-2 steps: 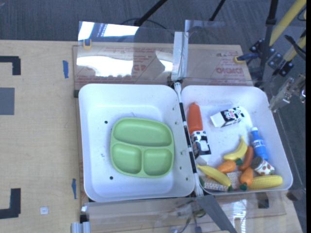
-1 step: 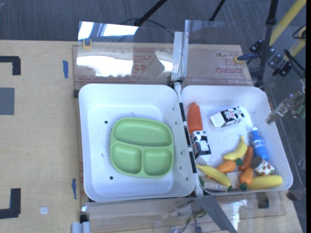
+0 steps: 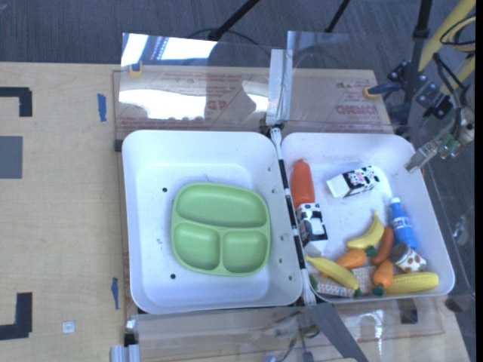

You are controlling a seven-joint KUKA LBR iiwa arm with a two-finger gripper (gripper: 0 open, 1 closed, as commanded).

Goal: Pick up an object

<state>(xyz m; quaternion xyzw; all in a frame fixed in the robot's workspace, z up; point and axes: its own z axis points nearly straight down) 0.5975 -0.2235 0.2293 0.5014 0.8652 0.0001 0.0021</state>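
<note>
The right bin [image 3: 332, 153] holds a heap of toy food. An orange bottle [image 3: 302, 181] lies by its left wall, with a black-and-white cow-print carton [image 3: 355, 181] to the right of it. A blue bottle [image 3: 401, 223], a banana [image 3: 367, 234], a second banana [image 3: 332, 271], a carrot [image 3: 383, 274] and a corn cob [image 3: 411, 282] crowd the near right corner. My gripper [image 3: 424, 157] hangs at the bin's far right rim, above the wall and apart from every object. Nothing shows between its tips.
The left bin [image 3: 143, 202] carries a green divided plate [image 3: 220, 227]. A small black-and-white box [image 3: 312, 222] leans on the wall between the bins. Clear panels stand behind both bins. Cables and stands crowd the far right.
</note>
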